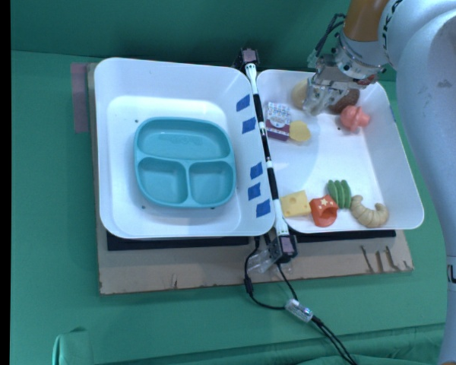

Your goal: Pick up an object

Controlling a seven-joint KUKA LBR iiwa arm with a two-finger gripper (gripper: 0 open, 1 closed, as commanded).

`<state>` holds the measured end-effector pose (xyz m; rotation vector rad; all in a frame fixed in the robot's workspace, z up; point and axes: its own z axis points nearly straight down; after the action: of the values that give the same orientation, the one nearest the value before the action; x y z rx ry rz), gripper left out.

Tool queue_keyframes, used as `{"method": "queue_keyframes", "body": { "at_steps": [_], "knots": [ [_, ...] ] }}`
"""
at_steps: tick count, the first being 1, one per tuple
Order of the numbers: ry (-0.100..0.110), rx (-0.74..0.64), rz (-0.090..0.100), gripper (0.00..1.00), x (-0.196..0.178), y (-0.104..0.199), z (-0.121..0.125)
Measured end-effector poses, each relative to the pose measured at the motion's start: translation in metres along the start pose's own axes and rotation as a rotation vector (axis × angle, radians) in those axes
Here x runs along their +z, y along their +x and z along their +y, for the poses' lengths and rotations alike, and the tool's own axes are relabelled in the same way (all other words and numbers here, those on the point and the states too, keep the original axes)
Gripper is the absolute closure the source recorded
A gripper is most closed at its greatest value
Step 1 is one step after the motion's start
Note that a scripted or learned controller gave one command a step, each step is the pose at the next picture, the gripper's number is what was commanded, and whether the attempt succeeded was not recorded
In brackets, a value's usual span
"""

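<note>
Presently the pincer hangs low in the right bin's far corner, fingers apart, between a tan piece and a brown object, grasping nothing.

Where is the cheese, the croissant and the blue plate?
cheese (295,203), camera view, middle of the wedge.
croissant (369,214), camera view, its thick middle.
blue plate (184,129), camera view, its far rim.

My arm grey with orange band, teal divided plate in white bin, yellow cheese wedge, red pepper, green beans, tan croissant, green worktop.
</note>
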<state>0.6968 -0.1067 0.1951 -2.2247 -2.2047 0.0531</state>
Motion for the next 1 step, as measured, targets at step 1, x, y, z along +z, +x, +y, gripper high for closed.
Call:
{"method": "queue_keyframes", "body": {
  "at_steps": [1],
  "knots": [
    [0.002, -0.001, 0.002, 0.00, 0.0017, 0.0001, -0.0003]
  ]
}}
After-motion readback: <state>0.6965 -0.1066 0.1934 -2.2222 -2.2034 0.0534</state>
